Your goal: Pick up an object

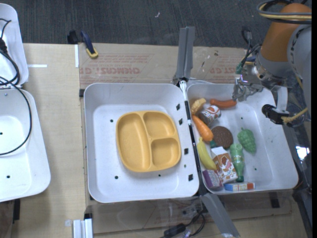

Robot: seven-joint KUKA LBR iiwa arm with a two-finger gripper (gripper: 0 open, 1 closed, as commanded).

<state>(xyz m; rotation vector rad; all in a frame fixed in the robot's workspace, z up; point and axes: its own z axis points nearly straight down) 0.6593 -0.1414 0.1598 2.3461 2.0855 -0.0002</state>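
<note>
My gripper (pixel 241 91) hangs over the far edge of the right bin (pixel 270 148), just right of a red sausage (pixel 222 103). Nothing shows between its fingers. Along the bin's left side lie several toy foods: a carrot (pixel 202 128), a banana (pixel 205 155), a brown round patty (pixel 222 136), a can (pixel 210 114) and a small yellow piece (pixel 198 104). A green leafy piece (pixel 247 140), a green bottle (pixel 237 158) and small boxes (pixel 225 168) lie nearer the front.
The left bin (pixel 99 148) holds a yellow divided plate (pixel 147 141). A grey post (pixel 185 53) rises between the bins at the back. Cables and the arm's orange band (pixel 280 38) stand at the right. White trays (pixel 20 148) sit at the far left.
</note>
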